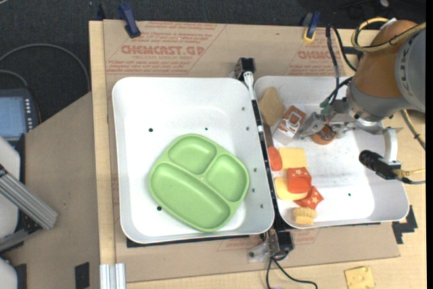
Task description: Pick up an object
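Brown paper-covered bench (169, 54); left bin (135, 118) and right bin (379, 199) side by side.

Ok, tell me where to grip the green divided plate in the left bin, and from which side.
Probably the green divided plate's raised outer rim, from straight above, one finger inside a compartment and one outside. It lies flat in the left bin, with bare floor around it, and the rim is its only thin, pinchable edge.

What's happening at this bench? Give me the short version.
A grey and orange robot arm reaches into the right bin from the right. Its gripper is low over a brown item near the bin's upper middle, beside a small red and white box. Other pieces, yellow, red and tan, lie along that bin's left side. The left bin holds a green divided plate.
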